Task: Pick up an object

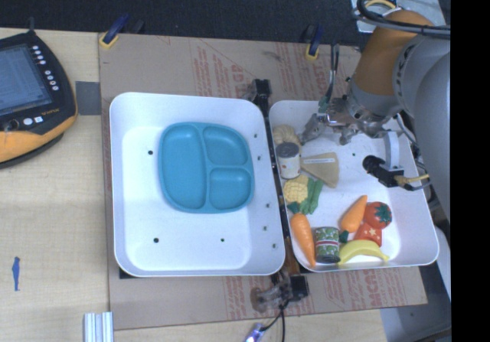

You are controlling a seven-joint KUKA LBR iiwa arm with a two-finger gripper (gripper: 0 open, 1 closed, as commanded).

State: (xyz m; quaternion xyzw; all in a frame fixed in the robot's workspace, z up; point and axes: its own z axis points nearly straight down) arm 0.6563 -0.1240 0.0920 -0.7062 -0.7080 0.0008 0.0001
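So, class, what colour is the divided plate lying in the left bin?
Light blue plate, seen best in the camera view.

arm (413,65) cut off (right edge), tool (331,123) fingers unclear

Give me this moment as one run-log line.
tool: over right bin, far end | holding: nothing seen | nearest: can | blue plate: left bin
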